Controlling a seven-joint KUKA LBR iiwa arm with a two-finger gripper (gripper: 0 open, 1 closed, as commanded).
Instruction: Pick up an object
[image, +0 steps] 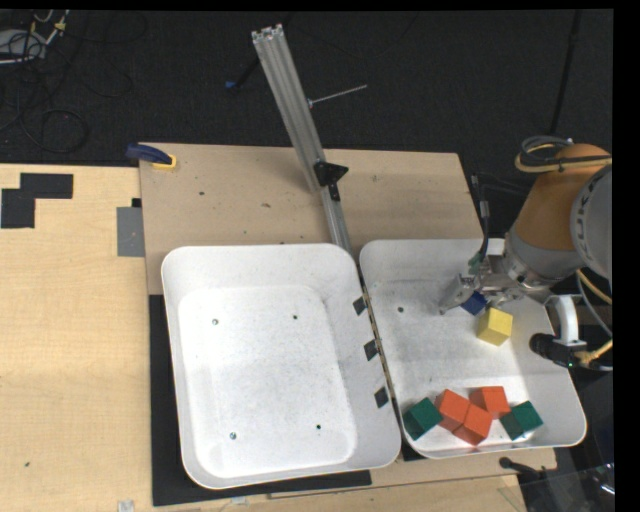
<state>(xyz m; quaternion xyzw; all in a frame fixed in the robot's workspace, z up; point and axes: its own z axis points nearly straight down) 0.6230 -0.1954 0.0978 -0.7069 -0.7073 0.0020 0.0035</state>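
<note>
My gripper (468, 293) hangs low in the upper right part of the right bin (415, 252), under the arm's orange band (548, 205). A small blue block (475, 304) shows right at the gripper's tip, partly hidden by it. Whether it is gripped or only lies beneath is unclear. A yellow cube (494, 326) lies just below and to the right of the gripper, apart from it. Near the bin's front wall sits a cluster: a green block (422, 416), orange blocks (466, 412) and a second green block (521, 419).
The left bin (260, 370) stands beside the right one, with black clips (367, 330) along the shared edge. A slanted metal rail (298, 115) rises behind the bins. Cables and the arm's body (575, 320) crowd the right bin's right side.
</note>
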